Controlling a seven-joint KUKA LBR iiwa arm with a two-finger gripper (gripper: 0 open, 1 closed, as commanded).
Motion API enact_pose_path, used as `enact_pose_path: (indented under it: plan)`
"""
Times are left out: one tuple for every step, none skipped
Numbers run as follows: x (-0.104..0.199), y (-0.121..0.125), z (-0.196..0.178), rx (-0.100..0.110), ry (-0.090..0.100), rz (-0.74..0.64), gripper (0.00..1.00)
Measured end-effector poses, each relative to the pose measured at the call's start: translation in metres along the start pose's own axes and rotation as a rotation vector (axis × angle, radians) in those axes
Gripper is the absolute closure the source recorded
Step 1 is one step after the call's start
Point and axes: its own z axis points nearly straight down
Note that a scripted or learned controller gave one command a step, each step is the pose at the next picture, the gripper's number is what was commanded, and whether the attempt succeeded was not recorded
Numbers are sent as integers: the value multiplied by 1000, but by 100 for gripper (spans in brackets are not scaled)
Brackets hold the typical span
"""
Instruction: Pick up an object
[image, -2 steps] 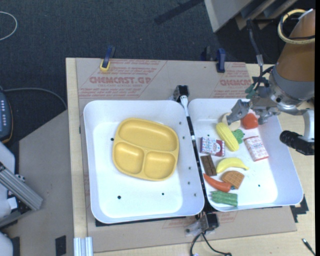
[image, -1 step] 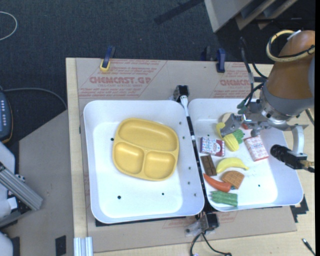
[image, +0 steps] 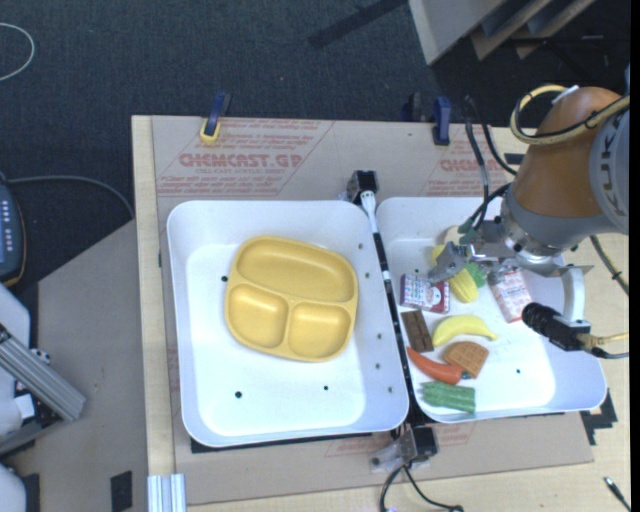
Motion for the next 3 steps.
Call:
enact_pose_path:
  plan:
    - [0, 4, 45, 0, 0, 0, 0]
    - [2, 7, 83, -8, 4, -1, 0]
    - [-3, 10, 67, -25, -8, 2, 100]
